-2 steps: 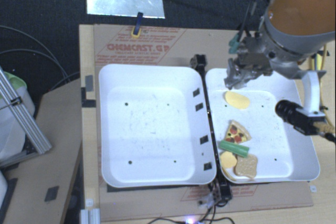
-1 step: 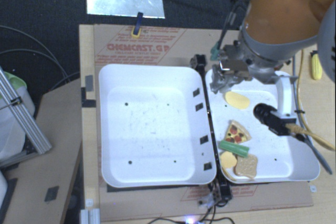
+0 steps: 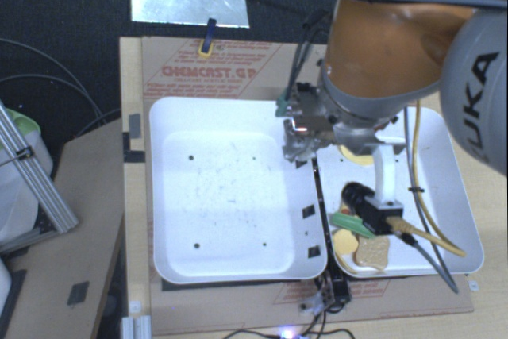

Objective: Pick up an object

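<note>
Step, as I read it: approach, no grasp confirmed. End effector (image 3: 300, 139) sits near frame centre, over the ridge btwn left bin (image 3: 222, 194) and right bin (image 3: 464, 238). The arm (image 3: 389, 20) hides it, so can't tell how open it is or if it has anything.

Candidates are all in the right bin:
- tan block (image 3: 371, 252), yellow disc (image 3: 344, 240) and green piece (image 3: 349, 223), bunched at lower-left corner
- pale yellow item (image 3: 359, 156), just right of the end effector

Next, prob.: shift right off the ridge, centre over one item, lower.
</note>
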`<state>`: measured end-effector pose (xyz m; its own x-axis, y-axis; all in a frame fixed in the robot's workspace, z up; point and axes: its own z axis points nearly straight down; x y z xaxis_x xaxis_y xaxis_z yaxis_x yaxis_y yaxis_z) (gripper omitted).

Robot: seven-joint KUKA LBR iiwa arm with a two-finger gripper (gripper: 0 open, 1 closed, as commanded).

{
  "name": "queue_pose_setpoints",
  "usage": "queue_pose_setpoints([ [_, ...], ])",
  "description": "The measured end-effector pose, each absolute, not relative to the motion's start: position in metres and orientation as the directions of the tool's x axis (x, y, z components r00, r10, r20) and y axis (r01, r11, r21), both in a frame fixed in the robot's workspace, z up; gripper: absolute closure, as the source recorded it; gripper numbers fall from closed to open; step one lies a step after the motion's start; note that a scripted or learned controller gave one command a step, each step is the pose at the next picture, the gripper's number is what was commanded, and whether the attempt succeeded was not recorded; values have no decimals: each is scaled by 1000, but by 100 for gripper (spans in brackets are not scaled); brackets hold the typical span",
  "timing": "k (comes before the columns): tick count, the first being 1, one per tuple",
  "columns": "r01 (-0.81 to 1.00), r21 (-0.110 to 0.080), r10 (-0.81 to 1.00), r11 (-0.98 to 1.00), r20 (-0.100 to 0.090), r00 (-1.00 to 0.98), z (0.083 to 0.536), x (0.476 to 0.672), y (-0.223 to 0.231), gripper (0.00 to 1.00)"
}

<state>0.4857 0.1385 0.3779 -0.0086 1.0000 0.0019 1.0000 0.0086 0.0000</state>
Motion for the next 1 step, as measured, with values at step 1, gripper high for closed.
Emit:
queue_pose_setpoints([
  [1, 1000, -11, 1000, 7, -2, -7, 228, 484, 189, 100],
])
